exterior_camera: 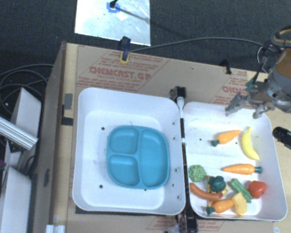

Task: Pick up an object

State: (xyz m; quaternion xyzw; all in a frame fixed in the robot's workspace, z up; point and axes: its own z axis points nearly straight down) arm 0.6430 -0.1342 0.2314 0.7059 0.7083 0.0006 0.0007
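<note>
1. The left bin holds one blue plate with three parts.
2. The right bin holds toy food: three carrots, one banana, one tomato, one sausage, broccoli and more.
3. The gripper hangs over the right bin's far edge, fingers spread, holding nothing.
4. Next it should go down onto one toy, maybe the top carrot.

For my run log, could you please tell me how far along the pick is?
Nothing looks picked yet. The gripper hangs open over the right bin's far edge, with nothing between its fingers. The banana, carrots and other toy food lie in that bin; the blue tray sits in the left bin. The grasp and lift remain.
</note>
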